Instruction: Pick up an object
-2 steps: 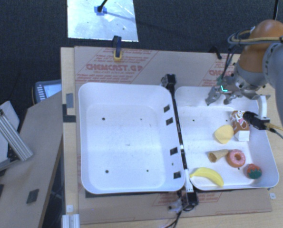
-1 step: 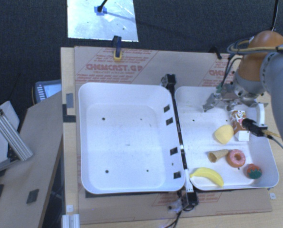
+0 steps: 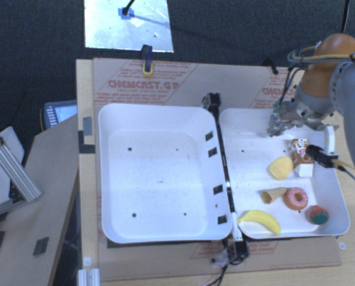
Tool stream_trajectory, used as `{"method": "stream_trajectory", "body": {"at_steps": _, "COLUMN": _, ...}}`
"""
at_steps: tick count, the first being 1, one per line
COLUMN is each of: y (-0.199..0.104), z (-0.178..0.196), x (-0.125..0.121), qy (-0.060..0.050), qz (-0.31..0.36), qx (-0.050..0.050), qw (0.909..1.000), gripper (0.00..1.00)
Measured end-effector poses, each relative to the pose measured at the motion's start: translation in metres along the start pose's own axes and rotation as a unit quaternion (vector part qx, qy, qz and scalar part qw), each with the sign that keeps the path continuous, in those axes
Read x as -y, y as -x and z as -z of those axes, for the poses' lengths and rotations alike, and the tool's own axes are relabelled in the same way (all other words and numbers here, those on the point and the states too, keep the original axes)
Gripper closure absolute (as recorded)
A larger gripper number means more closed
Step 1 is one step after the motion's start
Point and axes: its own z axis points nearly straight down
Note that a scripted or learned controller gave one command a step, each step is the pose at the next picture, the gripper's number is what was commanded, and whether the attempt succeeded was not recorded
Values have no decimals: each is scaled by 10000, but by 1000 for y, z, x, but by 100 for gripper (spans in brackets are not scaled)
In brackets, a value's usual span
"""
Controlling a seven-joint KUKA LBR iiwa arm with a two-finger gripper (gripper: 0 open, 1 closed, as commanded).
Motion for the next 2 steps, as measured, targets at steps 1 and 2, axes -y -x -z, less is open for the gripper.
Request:
{"method": "stream_trajectory", "body": {"at_steps": 1, "y": 0, "z": 0, "x": 0, "qy": -4, "qz": 7, "qx": 1, "qw": 10000, "gripper": 0}}
{"method": "stream_trajectory", "body": {"at_steps": 2, "y": 7, "z": -12, "x": 1, "qy": -17, "qz": -17, "qx": -5, "qw": 10000, "gripper": 0}}
